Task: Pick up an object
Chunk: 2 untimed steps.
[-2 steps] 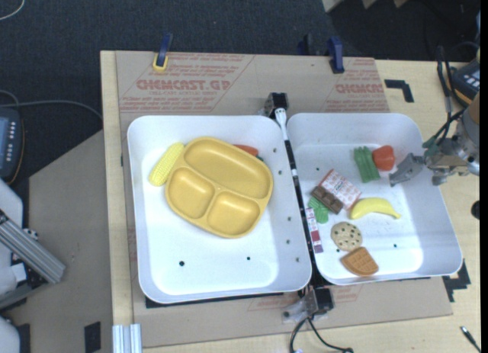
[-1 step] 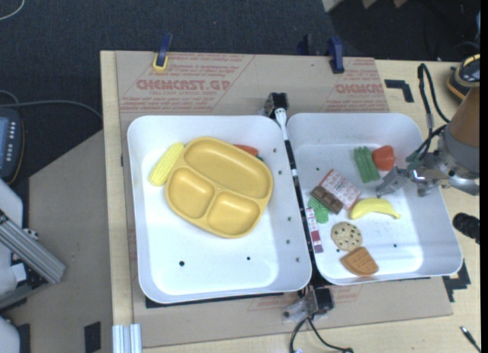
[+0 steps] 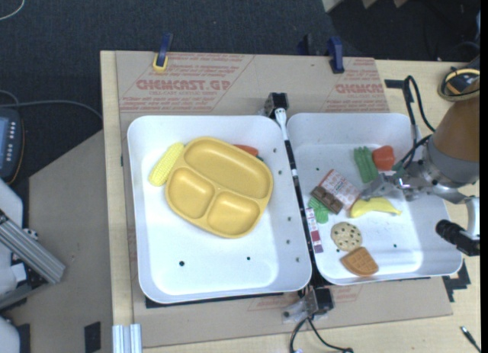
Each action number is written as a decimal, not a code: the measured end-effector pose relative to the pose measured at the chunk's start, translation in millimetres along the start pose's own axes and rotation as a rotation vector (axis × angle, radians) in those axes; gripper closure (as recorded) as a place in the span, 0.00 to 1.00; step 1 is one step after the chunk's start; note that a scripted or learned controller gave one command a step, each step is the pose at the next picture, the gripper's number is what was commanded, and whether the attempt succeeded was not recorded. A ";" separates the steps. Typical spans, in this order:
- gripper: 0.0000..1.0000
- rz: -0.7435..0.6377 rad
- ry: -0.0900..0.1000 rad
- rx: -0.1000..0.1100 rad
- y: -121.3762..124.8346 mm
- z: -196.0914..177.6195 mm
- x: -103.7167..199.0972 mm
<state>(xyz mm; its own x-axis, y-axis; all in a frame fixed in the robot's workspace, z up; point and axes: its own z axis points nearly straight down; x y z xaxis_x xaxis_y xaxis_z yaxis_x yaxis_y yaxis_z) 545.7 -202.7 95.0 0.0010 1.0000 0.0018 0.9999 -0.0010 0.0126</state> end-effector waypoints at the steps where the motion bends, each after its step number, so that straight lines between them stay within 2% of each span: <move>1: 1.00 -0.002 -0.005 0.001 -0.7 -10.8 -1.3; 2: 1.00 -0.003 -0.005 0.006 10.1 -69.7 -4.3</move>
